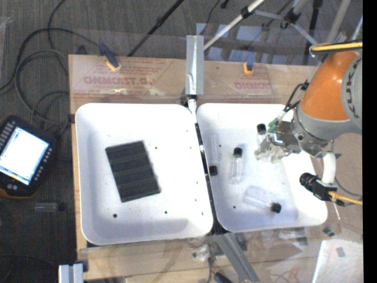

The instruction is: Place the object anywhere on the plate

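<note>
The arm (333, 93) reaches in from the right and hangs over the right bin (224, 214), its orange band above the wrist. The hand (268, 149) sits over the upper right part of that bin, near the far wall. Something clear and glassy shows at its tip, but whether the fingers are spread or pressed together cannot be told, nor whether they pinch that clear piece.

Three clear vials with black caps are in the right bin. One vial (237, 164) lies near the bin's middle, cap pointing away from the camera. A second vial (260, 199) lies nearer the front, cap toward the right. A third (261, 128) shows just left of the hand, mostly its black cap. A small black cap (213, 170) rests close to the bin's left wall.

The plate (132, 170), dark and ribbed, lies flat and tilted in the left bin (94, 229), well apart from the vials and the hand. Both bins rest on the tabletop (88, 78). A tablet (22, 156) with a lit screen lies on the floor to the left.
</note>
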`<state>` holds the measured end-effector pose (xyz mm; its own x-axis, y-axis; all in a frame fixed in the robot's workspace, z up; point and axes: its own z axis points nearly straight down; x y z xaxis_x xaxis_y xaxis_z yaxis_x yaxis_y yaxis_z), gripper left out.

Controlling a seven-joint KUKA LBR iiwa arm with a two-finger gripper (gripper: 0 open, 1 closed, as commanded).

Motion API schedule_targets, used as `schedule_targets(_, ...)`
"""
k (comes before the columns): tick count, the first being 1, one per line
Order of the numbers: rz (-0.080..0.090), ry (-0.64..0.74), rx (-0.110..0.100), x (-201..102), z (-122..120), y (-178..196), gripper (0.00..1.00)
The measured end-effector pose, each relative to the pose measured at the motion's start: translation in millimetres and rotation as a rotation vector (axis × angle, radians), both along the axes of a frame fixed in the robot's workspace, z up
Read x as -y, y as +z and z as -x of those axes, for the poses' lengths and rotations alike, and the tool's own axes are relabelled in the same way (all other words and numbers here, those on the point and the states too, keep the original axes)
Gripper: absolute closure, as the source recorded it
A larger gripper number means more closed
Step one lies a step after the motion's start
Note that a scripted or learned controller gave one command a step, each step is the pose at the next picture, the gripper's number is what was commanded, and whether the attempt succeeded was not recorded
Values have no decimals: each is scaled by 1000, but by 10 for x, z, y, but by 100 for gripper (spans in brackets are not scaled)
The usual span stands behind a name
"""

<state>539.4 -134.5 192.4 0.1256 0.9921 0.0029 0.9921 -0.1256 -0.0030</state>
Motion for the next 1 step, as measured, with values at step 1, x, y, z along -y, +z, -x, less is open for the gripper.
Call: schedule_targets(1,3,-16,-2,-720,-398,29,100)
